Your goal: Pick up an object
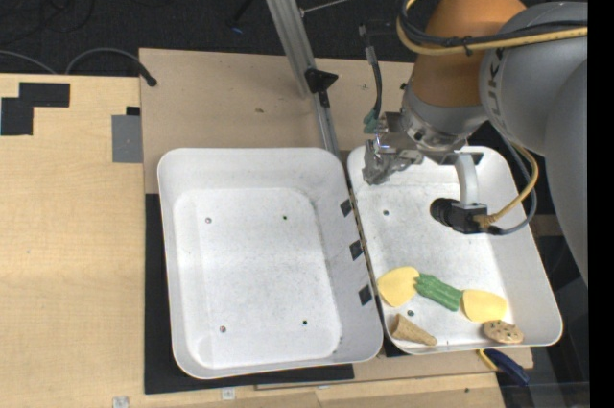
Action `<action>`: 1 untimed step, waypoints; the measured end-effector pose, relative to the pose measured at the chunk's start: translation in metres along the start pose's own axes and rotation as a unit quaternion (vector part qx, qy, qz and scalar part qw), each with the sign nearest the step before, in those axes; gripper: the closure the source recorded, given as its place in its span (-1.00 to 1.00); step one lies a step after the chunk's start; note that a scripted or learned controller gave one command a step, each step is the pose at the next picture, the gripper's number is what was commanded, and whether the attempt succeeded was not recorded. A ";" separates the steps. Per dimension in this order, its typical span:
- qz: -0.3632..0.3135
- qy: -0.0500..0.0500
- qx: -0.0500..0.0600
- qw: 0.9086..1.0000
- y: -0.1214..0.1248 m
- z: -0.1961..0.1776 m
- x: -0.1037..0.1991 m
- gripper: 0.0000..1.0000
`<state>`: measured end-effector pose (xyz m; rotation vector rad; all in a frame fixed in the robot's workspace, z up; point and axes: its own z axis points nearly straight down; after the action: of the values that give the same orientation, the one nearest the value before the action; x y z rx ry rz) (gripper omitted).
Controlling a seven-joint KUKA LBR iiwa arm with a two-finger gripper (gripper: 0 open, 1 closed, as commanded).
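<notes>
Metal two-finger gripper [384,161] hanging over the far left corner of the right-hand shallow white bin [523,248], just inside the rim beside the divider. Cannot tell whether clenched or released: too small and too cluttered with cable and bracket to read. Nothing visibly between the tips. Above it, grey arm with orange band [460,41], reaching in from the right.

Well apart from the gripper, along the near edge of the same bin: a yellow rounded soft piece [397,285] touching a green ridged stick-shaped piece [439,292], then a second yellow rounded piece [484,304], with a tan cone-shaped piece [414,330] and a small brown speckled disc [502,331] nearest the rim. A black blob-like fitting [456,214] mid-bin, possibly part of the rig.

Left-hand shallow white bin [249,166] bare-floored.

Judged as the approach step, no grasp made. Next move likely calls for travel toward the near edge, centring over one piece, then descent; crowding of yellow and green pieces makes a clean single pick doubtful.

No brands, labels or legible writing.
</notes>
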<state>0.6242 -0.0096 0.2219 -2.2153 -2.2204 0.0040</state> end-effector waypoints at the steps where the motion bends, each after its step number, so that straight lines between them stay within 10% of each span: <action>1: -0.001 0.000 0.000 1.000 -0.015 0.006 0.046 1.00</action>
<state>0.6095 0.0364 0.2159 -2.2133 -2.2218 0.0046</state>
